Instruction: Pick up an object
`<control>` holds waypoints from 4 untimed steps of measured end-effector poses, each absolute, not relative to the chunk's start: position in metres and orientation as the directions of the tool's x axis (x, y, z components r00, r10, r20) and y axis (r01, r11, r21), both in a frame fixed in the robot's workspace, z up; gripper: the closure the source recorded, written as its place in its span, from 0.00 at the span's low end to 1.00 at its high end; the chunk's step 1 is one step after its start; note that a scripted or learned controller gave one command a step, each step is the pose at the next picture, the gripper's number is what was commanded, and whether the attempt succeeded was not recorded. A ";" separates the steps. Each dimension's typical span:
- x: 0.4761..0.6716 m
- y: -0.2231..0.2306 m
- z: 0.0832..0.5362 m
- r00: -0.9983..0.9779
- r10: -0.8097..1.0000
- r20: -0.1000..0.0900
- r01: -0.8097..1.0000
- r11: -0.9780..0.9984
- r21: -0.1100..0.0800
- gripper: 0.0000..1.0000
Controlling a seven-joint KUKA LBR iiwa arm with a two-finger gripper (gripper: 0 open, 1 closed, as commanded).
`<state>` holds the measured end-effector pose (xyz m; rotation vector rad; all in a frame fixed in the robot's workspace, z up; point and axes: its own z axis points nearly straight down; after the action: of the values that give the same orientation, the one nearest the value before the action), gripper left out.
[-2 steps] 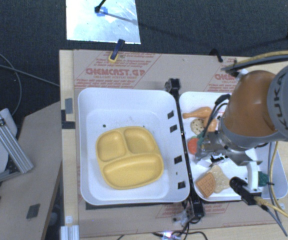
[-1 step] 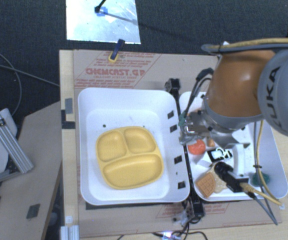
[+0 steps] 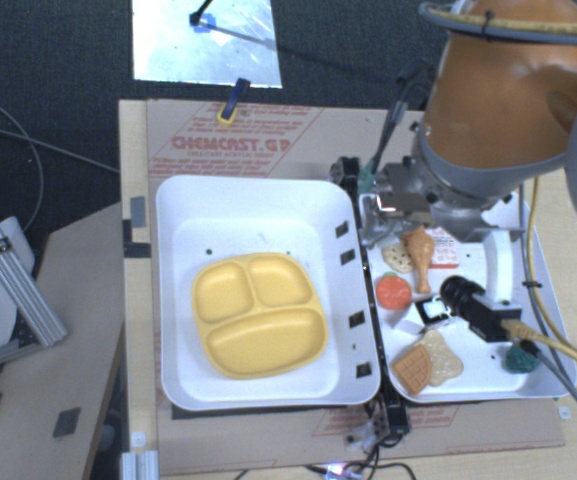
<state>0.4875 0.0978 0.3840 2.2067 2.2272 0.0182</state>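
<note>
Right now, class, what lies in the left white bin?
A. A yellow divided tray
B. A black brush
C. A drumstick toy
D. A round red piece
A: the yellow divided tray lies alone in the left white bin, while the small toys lie in the right bin.

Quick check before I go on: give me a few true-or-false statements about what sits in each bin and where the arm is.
1. The yellow divided tray lies in the left bin. True.
2. The chicken drumstick lies in the left bin. False: it is in the right bin.
3. The red round piece sits in the tray. False: it is in the right bin.
4. The arm hangs over the right bin. True.
</note>
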 end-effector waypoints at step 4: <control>0.592 0.220 0.110 -0.001 1.000 0.000 1.000 0.001 -0.003 1.00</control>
<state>0.5923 0.2203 0.1102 2.2215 2.2243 -0.0042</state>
